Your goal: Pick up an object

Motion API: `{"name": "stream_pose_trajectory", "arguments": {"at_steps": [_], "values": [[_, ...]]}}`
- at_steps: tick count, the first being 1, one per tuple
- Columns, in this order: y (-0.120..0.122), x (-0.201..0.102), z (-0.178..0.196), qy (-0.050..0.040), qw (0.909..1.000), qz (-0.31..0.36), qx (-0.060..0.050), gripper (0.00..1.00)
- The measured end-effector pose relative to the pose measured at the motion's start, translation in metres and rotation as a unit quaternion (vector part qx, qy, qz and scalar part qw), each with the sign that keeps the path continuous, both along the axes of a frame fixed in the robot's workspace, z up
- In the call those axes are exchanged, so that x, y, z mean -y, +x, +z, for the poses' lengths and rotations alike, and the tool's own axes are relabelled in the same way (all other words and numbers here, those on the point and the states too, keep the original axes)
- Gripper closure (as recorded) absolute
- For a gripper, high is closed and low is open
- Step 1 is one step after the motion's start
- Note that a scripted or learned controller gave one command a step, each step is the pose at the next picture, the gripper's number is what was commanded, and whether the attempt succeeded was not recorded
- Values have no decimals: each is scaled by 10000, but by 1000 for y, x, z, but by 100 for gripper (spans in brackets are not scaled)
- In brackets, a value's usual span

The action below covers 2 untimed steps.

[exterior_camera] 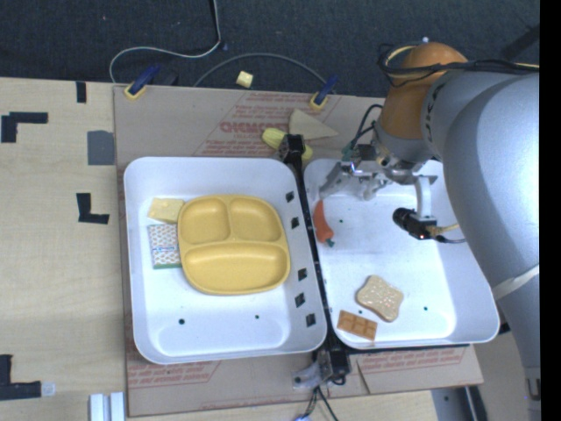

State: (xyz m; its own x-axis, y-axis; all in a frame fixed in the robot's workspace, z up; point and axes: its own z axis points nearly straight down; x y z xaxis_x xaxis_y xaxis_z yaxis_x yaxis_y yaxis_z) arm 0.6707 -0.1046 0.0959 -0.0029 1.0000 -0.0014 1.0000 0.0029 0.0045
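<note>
My gripper [354, 176] hangs over the far left part of the right bin [456, 274], below the orange band of the wrist. An orange carrot-like piece [322, 222] lies just in front of it, against the bin's left wall, apart from the gripper. Nearer the front of that bin lie a slice of toast [379, 297] and a brown waffle-like square [357, 324]. I see nothing held in the gripper.
The left bin [149, 323] holds a yellow divided plate [233, 242], a pale yellow block [165, 210] and a small patterned box [163, 245]. A yellow object [274, 137] lies behind the bins on the cardboard. The grey arm covers the right bin's far right corner.
</note>
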Motion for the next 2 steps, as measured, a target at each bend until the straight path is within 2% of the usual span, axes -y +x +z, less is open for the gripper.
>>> {"name": "stream_pose_trajectory", "arguments": {"at_steps": [1, 2], "values": [[-3, -9, -11, -15, 10000, -8, -35, 0], [-2, -9, 0, -18, 10000, -8, -17, 100]]}}
